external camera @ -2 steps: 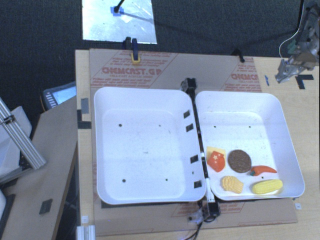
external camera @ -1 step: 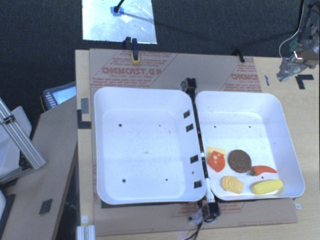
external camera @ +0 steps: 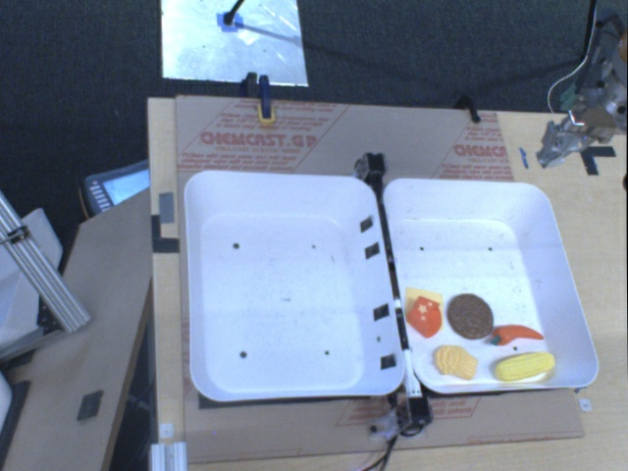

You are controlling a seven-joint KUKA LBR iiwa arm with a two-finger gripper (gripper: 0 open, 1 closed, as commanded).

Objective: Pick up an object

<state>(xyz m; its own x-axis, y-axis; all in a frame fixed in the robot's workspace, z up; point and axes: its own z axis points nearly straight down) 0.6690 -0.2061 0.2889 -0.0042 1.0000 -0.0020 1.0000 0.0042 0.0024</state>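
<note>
Dark carpet surrounded the bench (external camera: 324, 130), which carried a sheet of cardboard with red lettering and two white bins side by side.

Objects: all five lay in the right bin (external camera: 491, 214), grouped along its near edge. Round brown cookie (external camera: 470, 315) sat in the middle of the group. Red-and-yellow wedge (external camera: 424, 312) just beside the cookie, toward the divider between the bins. Red pepper (external camera: 516, 335) just beside the cookie on the far side from the divider. Yellow corn cob (external camera: 524, 366) near the bin's near corner, just below the pepper. Ridged yellow-orange piece (external camera: 455, 362) below the cookie, between wedge and corn.

Left bin (external camera: 275, 263) touched the right bin along a seam with black clips.

Gripper (external camera: 561, 143) hung above the bench beyond the right bin's far corner, well apart from the cookie and the rest. Nothing was between its fingers; whether they were spread or closed, could not tell.

Silvery square plate (external camera: 234, 27) lay on the carpet beyond the bench.
</note>
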